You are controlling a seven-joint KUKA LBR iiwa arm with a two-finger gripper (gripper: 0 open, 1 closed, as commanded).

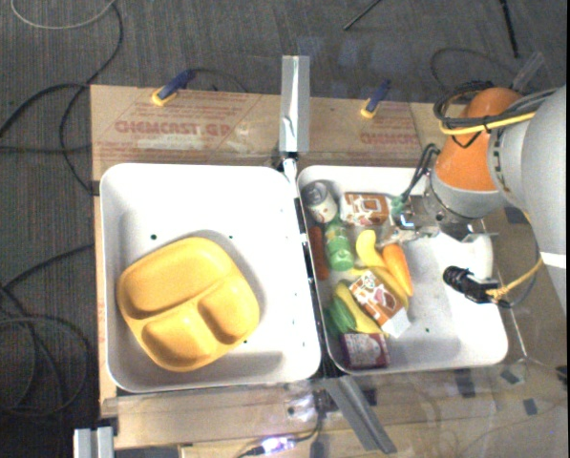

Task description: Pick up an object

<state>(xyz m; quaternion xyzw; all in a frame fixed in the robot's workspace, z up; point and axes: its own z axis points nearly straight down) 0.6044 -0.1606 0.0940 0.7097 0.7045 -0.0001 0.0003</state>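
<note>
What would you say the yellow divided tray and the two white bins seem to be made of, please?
The yellow three-compartment tray looks like moulded plastic: uniform colour, rounded edges, soft sheen. The left white bin and right white bin look like thin formed plastic, smooth and semi-matt, though painted metal is possible.

Two bins are sitting side by side at the center of the frame. A divided tray [190, 301] is lying in the left bin [122, 191], toward its lower left. A pile of toy food items [356, 277] is crowding the left side of the right bin [456, 346], running from its upper edge down to the lower edge. The arm [514, 151] is reaching in from the upper right, its gripper [411, 219] hanging over the pile's upper right.
</note>
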